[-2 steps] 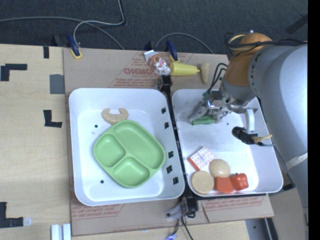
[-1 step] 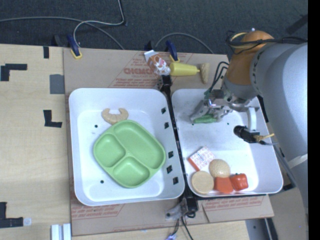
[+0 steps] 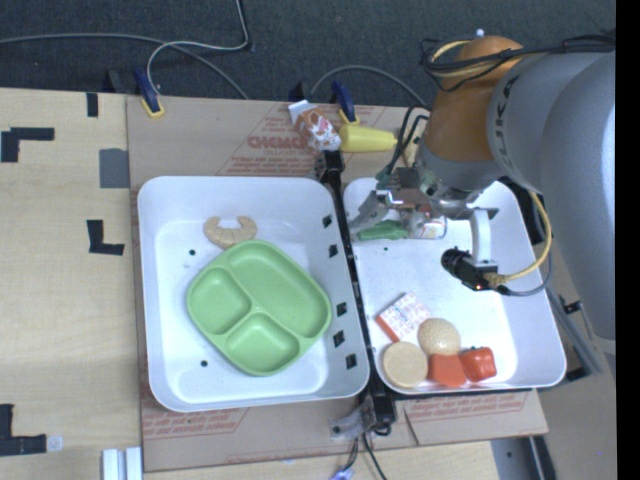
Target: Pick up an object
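Cardboard bench, glossy white bins, smooth divided green plate

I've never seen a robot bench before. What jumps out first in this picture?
The big grey arm with its orange band reaches in from the right, its pincer low over a green item in the right bin. In the left bin lies a bright green divided plate, a pale croissant-shaped piece behind it.
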Robot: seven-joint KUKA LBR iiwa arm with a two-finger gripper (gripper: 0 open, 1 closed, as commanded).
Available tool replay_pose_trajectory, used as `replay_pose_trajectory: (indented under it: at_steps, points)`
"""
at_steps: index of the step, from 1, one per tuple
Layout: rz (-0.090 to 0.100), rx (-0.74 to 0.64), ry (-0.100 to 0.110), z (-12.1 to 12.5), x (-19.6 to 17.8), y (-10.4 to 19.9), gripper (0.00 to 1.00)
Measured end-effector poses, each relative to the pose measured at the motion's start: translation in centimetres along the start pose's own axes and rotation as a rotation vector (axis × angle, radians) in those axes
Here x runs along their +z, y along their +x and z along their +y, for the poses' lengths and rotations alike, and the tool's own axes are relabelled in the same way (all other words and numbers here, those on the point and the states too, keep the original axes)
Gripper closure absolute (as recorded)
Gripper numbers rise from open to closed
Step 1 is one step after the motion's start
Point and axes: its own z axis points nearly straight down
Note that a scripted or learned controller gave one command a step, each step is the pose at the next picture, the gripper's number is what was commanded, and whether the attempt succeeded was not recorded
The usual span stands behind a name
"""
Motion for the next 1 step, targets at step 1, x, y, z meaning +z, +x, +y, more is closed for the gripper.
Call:
replay_pose_trajectory:
  at_steps: [1]
  points:
    - [-0.001, 0.002, 0.004, -4.14, -1.74, 5.12, 1.00]
